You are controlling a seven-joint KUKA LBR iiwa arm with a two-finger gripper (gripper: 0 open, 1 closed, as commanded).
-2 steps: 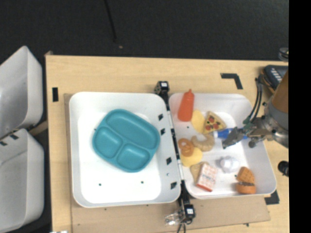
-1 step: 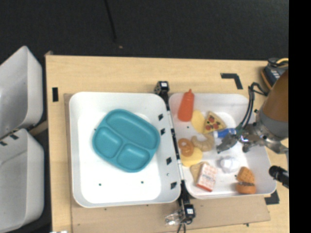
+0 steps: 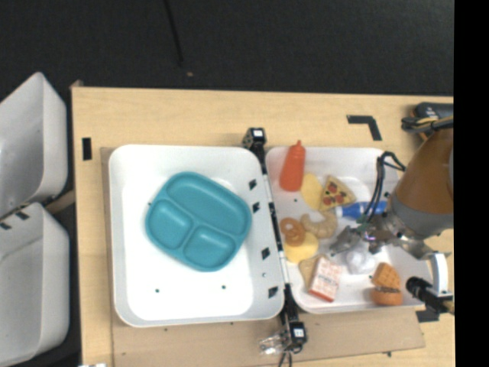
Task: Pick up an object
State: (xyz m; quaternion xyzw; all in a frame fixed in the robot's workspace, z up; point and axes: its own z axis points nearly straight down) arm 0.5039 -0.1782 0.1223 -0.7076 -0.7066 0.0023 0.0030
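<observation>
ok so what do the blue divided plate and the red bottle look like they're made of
The blue divided plate looks like moulded plastic with a matte finish: one even teal colour, rounded compartments, soft dull sheen. The red bottle also looks like plastic, likely a toy ketchup bottle: uniform orange-red body with a tapered nozzle and no visible label. The picture is too coarse to be sure of either.

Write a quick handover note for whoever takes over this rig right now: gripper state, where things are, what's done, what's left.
Gripper: low in the right bin, among the toy food; nothing visibly held.
Right bin: orange bottle at the far left corner, pizza slice beside it, pretzel, small red-and-white carton and waffle near the front edge.
Left bin: blue divided plate.
Done: arm is down over the pile.
Left: grasp one item and lift it clear.
</observation>
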